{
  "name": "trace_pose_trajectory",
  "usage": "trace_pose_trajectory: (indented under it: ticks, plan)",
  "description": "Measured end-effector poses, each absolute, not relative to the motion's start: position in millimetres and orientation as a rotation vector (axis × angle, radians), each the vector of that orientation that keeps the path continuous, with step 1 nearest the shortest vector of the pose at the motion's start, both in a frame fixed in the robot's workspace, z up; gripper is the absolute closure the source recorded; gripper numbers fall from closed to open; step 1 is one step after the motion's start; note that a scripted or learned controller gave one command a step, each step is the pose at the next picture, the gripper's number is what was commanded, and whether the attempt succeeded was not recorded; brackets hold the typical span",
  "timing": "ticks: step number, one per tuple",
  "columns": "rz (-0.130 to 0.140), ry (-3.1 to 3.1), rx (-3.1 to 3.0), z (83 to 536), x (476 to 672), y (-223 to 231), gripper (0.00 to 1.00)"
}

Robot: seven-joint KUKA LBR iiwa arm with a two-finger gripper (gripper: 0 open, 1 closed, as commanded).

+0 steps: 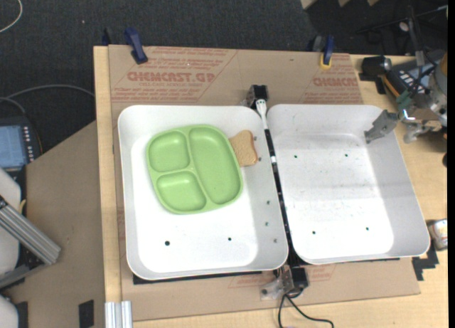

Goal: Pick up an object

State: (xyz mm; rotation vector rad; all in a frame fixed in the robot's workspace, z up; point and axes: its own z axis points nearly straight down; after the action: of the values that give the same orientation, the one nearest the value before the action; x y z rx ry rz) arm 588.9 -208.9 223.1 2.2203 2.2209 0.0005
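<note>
Targets are being offered in the left bin (142, 248) — a green divided plate (194, 168) and a tan piece (245, 148) touching it. Pincer (380, 126) is being held at the right bin's (341, 205) far corner; its spread cannot be told.

Matt green plastic plate (193, 170), smooth white bins (206, 252), possibly plastic, rough tan slice (244, 149), plywood bench (178, 70)

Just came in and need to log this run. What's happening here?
A robot arm is set to pick up an object. Its claw sits at the right bin's far right corner, holding nothing visible. The left bin holds a green divided plate with a tan, bread-like piece against its right edge. Nothing has been picked yet.
</note>
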Motion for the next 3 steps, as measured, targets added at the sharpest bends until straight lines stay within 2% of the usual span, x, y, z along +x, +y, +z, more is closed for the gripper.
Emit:
trace_pose_trajectory:
  ticks: [1, 2, 3]
  plan:
    - [0.016, 2.210, 2.203, 429.4, 592.1, -198.4, 0.00]
    - [0.009, 2.223, 2.211, 471.5, 544.3, -140.2, 0.00]
    - [0.012, 2.216, 2.212, 541.3, 477.3, -122.1, 0.00]
